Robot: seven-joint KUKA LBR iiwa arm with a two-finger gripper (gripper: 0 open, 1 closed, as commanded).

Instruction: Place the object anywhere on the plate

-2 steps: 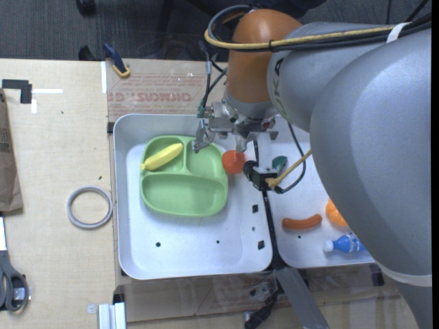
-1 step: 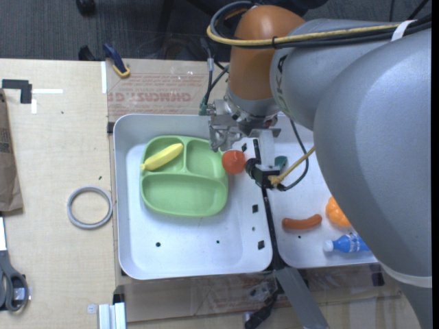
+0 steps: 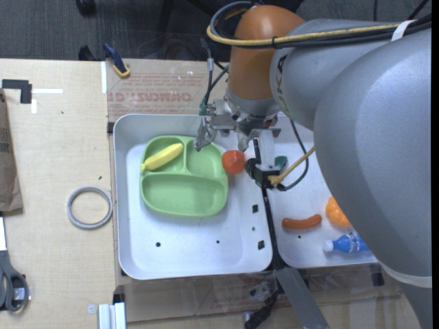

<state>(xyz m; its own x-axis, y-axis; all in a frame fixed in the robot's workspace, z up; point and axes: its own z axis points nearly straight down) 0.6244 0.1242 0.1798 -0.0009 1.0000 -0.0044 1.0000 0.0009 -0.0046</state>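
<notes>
While my jaws hang over the far right edge of the green plate, I cannot tell how open they are; the yellow banana lies in its far left compartment.

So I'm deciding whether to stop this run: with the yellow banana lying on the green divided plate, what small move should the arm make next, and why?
Probably a short lift straight up, away from the green divided plate. The yellow banana already lies in its upper-left compartment, apart from the gripper, which hangs over the plate's upper rim. Whether its fingers are open is unclear.
</notes>
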